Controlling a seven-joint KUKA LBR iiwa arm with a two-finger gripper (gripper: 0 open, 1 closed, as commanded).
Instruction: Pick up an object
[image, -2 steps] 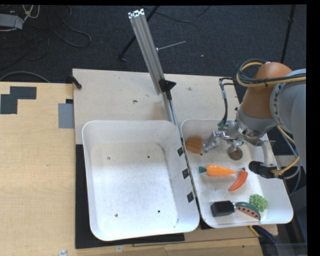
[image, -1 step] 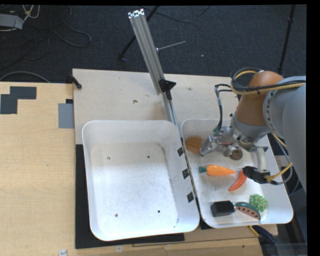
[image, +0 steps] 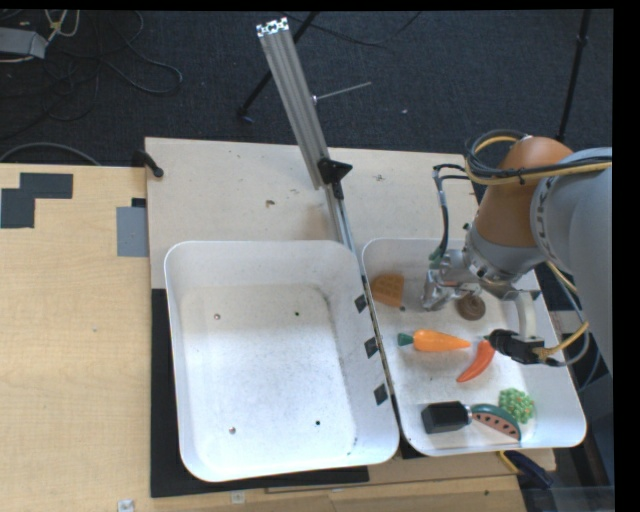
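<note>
The hand (image: 437, 292) is hanging low over the far end of the right bin (image: 572, 425), just beside a brown piece (image: 388, 290); whether it is spread or pinching cannot be told. Nothing is lifted yet: the carrot (image: 441, 341), red pepper (image: 476, 362) and black block (image: 444, 416) are lying on the bin floor, so the pick is not yet done.

My arm (image: 575, 215) comes in from the right, grey links bent over, orange band (image: 525, 165) up top just above the wrist. Wrist points steeply down. Gripper (image: 436, 293) hangs low at the end of it, metal fingertips aimed downward and a bit left. Cables loop around the wrist on both sides.
</note>
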